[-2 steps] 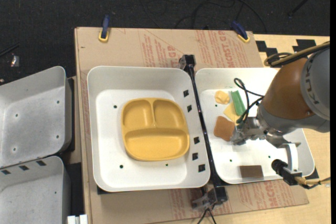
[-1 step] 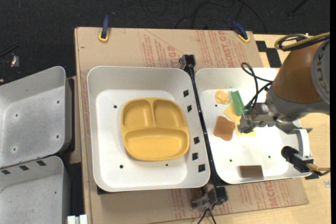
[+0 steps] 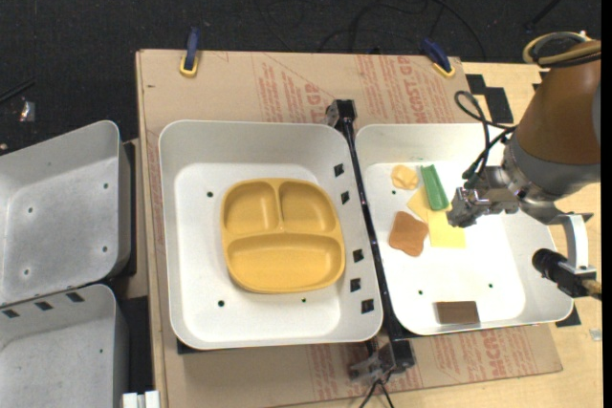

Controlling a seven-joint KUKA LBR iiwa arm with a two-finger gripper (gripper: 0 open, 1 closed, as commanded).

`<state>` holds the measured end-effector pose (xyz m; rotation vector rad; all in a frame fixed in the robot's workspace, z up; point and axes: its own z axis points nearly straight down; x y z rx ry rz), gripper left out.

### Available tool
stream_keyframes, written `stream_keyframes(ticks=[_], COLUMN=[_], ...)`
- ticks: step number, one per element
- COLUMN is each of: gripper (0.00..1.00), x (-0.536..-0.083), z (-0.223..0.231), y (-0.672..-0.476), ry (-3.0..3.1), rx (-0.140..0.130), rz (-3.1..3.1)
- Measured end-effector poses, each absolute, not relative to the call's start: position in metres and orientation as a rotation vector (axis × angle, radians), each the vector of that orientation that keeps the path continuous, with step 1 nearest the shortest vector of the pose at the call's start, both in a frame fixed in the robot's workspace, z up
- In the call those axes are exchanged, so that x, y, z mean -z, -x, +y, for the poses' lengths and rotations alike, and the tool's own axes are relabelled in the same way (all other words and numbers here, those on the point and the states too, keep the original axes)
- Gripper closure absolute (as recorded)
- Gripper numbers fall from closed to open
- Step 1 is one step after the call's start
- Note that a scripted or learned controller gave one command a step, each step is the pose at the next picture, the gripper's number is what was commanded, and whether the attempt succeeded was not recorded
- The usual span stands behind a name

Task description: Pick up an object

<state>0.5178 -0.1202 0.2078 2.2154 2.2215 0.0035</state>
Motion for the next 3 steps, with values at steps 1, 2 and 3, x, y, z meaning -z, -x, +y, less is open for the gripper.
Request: stream_keyframes(ticks=[1,2,3], gripper=[1.00,1.00,1.00], x=[-0.220,-0.217,-0.229], z=[-0.063,-0.003,0.054], y=[-0.530,-0.546,-0.549], ry=[-2.213,-2.212,-2.213], rx=[-0.003,-0.003,-0.003], rz=[2.229,2.232,2.230])
